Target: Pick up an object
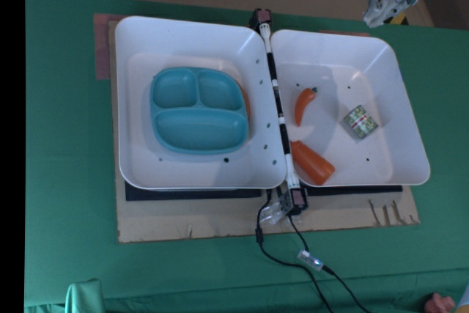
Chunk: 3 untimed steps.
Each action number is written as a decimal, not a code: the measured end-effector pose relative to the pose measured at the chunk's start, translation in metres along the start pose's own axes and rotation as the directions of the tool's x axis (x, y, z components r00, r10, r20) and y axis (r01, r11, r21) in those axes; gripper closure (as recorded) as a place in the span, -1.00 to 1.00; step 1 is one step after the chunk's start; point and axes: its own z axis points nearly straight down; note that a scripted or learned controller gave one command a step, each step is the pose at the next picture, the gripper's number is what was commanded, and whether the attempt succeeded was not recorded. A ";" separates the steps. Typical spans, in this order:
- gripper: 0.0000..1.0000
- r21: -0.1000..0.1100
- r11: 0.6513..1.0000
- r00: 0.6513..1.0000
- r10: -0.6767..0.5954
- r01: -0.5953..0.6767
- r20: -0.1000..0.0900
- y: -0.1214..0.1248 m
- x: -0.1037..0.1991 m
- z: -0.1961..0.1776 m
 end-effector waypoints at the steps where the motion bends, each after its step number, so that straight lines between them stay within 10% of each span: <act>1: 1.00 0.003 1.000 1.000 0.000 0.000 -0.002 -0.052 -0.013 0.009; 3: 1.00 0.000 1.000 1.000 -0.002 0.002 0.000 -0.009 -0.013 -0.007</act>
